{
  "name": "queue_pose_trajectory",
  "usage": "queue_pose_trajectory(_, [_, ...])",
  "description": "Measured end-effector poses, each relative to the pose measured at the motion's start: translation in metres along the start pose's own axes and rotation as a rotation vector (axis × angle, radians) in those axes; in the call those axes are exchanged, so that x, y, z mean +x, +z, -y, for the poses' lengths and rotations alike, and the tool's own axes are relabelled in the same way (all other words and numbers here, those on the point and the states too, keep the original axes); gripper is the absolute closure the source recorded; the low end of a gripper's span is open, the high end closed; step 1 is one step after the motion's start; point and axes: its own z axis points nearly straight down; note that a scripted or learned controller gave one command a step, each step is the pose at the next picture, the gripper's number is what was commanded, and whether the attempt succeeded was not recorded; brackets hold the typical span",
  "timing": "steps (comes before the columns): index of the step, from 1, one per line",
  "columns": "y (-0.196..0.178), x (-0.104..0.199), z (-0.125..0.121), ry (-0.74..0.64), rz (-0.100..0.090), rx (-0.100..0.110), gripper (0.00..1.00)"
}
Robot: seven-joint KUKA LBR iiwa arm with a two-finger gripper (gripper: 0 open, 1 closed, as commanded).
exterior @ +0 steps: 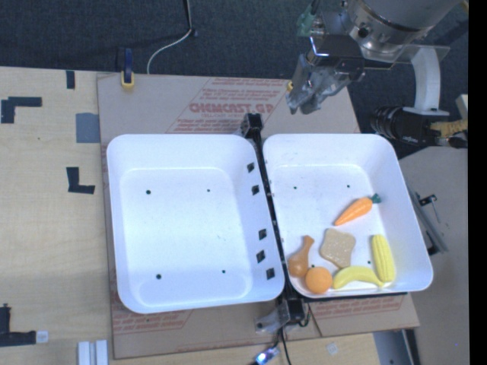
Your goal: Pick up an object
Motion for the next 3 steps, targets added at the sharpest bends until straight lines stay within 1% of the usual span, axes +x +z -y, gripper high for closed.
queue_pose_trajectory(1, [-0.009,-0.054,-0.027,0.001,0.000,-0.004,1.00])
queue_pose_trajectory(2, [-0.010,0.006,0.048,-0.012,-0.003,-0.001,1.00])
queue_pose_trajectory(3, [-0.019,0.003,0.045,-0.005,-0.001,-0.001,1.00])
